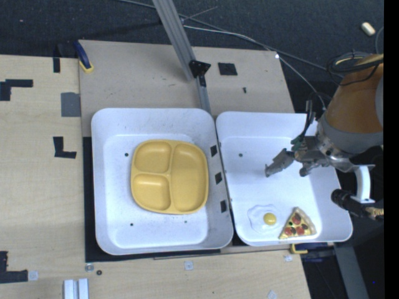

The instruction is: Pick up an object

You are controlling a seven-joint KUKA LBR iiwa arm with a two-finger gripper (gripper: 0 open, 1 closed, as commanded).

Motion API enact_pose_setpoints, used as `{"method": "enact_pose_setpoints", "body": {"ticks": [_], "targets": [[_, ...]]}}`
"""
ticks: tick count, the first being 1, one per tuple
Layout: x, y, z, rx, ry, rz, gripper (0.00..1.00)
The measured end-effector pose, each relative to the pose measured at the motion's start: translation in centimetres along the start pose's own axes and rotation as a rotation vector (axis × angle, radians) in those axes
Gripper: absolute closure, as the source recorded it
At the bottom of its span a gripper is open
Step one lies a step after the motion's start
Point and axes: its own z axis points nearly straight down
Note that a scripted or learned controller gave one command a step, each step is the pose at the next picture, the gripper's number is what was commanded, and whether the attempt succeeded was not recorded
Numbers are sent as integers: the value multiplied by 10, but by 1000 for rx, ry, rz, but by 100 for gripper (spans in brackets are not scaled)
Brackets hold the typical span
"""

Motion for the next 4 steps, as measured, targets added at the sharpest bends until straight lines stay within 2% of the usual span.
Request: {"method": "enact_pose_setpoints", "body": {"ticks": [1,2,3,4], "targets": [[3,-2,44,0,1,-1,0],[-5,-2,104,0,1,0,0],[-4,-1,91,-3,1,-2,100],[-8,6,45,-9,-1,-1,100]]}}
